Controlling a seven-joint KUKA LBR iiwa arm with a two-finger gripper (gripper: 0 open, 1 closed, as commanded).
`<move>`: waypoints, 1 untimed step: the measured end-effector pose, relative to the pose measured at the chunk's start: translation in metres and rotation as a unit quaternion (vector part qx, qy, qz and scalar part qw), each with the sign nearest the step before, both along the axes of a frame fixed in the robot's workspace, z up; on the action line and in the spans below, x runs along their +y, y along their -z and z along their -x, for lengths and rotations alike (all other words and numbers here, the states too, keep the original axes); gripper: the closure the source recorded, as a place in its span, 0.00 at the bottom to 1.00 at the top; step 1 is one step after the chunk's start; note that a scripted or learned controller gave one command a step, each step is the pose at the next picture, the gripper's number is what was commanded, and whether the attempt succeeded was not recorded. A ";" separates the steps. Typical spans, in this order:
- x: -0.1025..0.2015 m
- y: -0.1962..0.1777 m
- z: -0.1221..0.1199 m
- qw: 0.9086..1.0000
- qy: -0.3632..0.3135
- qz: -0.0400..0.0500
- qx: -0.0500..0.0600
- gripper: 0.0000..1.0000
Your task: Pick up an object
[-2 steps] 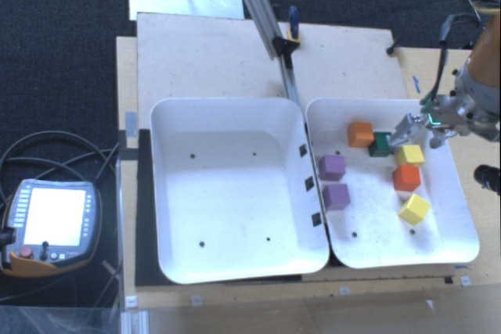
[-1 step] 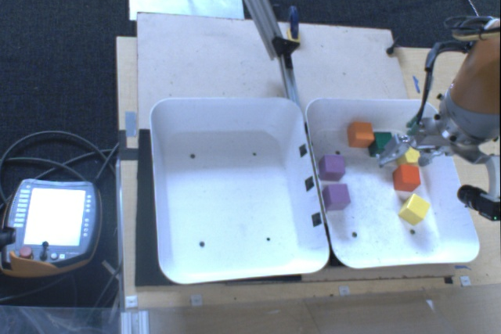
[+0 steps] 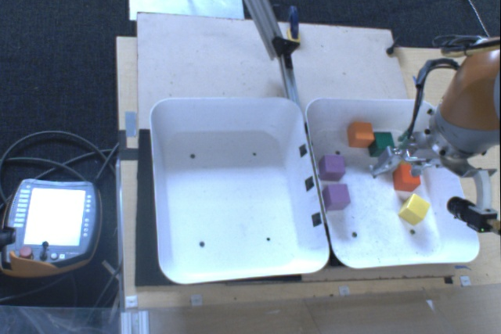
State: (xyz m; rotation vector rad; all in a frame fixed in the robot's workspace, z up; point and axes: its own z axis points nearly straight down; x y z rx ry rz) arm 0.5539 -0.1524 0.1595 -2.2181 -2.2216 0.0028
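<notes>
An object has yet to be lifted: six blocks lie in the right bin (image 3: pixel 470 250), and none is seen between the gripper's fingers. The gripper (image 3: pixel 389 163) is lowered into that bin, near its middle, with the arm (image 3: pixel 473 109) reaching in over the bin's right wall. Whether the claw is released or clenched cannot be told; the metal parts at its tip are too small and blurred to be read.

An orange cube (image 3: pixel 360 134) sits toward the far edge of the bin, with a green block (image 3: pixel 383 142) just beside it on the right. A red-orange block (image 3: pixel 406 178) lies immediately right of the gripper's tip and is partly covered by the wrist. A yellow block (image 3: pixel 414 209) rests nearer the front right corner. Two purple blocks, the upper purple (image 3: pixel 332 166) and the lower purple (image 3: pixel 337 195), are set along the bin's left wall, well apart from the gripper. The left bin (image 3: pixel 168 121) holds nothing to be picked.

The step in hand is judged to be the approach or closing phase of a grasp, aimed at the green or the red-orange block. For the next move, the fingers would have to be centred over one block, clear of its neighbour, then closed and raised; a grasp should be confirmed only once a block is seen to rise with the gripper.
</notes>
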 end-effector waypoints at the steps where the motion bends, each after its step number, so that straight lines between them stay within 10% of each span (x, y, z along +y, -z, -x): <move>1: -0.008 0.040 -0.002 1.000 0.000 0.002 -0.004 0.00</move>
